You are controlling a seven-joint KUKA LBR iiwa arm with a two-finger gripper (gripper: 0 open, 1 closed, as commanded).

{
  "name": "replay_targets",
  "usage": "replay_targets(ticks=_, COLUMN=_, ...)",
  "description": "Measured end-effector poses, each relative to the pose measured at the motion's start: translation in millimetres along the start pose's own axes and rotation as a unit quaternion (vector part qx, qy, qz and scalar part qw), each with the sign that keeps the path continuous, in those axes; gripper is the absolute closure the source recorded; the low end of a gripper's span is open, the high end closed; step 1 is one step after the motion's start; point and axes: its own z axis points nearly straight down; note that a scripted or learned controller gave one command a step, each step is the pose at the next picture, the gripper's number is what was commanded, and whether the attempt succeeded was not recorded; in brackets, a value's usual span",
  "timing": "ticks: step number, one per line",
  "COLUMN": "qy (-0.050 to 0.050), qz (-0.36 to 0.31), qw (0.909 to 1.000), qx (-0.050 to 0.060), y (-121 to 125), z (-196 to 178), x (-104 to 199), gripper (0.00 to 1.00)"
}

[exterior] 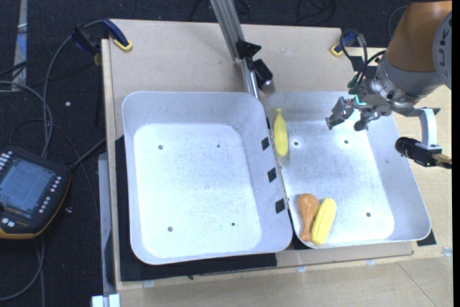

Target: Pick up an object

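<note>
White right bin [402, 176] holds smooth yellow banana [280, 134]; gripper [348, 116] hangs released, empty.

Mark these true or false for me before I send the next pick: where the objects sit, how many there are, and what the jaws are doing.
1. The right bin holds three objects. True.
2. The yellow banana-shaped piece lies against the right bin's left wall. True.
3. The orange piece sits in the left bin. False: it lies in the right bin's near left corner.
4. The orange piece touches the yellow piece beside it. True.
5. The gripper holds the yellow banana-shaped piece. False: its jaws stand open with nothing between them, over the right bin's far part.
6. The gripper is directly over the orange piece. False: it is well apart, toward the far wall.
</note>
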Motion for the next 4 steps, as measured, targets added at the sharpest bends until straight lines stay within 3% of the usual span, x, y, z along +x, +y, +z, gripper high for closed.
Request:
replay_targets(ticks=1, qy=0.000, qz=0.000, qw=1.0000, qx=0.000, y=0, z=0, x=0, gripper=0.00)
replay_targets(ticks=3, qy=0.000, qz=0.000, qw=1.0000, qx=0.002, y=0, z=85, x=2, gripper=0.00)
replay_targets(ticks=4, qy=0.000, qz=0.000, qw=1.0000, qx=0.001, y=0, z=110, x=3, gripper=0.00)
